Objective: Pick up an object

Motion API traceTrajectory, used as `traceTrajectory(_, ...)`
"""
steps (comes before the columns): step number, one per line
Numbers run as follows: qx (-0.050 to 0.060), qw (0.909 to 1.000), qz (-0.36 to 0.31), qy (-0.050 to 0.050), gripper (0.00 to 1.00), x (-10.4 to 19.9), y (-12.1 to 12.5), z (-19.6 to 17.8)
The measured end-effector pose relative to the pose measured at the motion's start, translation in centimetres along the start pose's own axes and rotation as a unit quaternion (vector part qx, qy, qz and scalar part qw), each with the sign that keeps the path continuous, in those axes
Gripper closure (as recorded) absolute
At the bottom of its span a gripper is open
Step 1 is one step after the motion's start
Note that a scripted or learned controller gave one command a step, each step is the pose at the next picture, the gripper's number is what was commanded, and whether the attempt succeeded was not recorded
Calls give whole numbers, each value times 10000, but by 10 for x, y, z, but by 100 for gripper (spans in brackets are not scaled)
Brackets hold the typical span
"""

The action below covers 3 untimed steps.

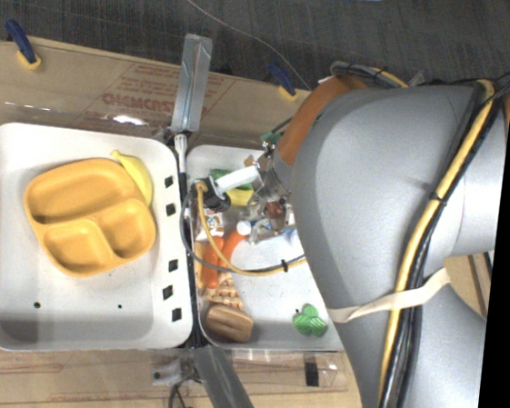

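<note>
Several small objects fill your right white bin (263, 335): orange carrot-shaped toy (213, 256), brown bread-like piece (228, 323) at near edge, green leafy plastic item (310, 321). Gripper (257, 199) low at far end.

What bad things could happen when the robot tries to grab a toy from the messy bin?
The gripper sits low in the right bin, where small things crowd together beside the orange carrot-like toy. It might pinch two at once, or knock one away. A yellow cable loops across that pile, so it could snag. The arm also hides much of the bin.
</note>
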<state>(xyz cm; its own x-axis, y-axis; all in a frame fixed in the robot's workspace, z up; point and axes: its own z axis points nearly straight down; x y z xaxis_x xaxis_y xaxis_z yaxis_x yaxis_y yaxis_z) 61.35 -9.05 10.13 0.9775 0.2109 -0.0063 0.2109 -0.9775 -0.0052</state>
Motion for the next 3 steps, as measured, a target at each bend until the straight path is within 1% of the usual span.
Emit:
traceTrajectory(2, 27, 10000, -67, -42, 100, -1, -2, -16)
traceTrajectory(3, -6, 10000, 22, -3, 100, -13, -2, 5)
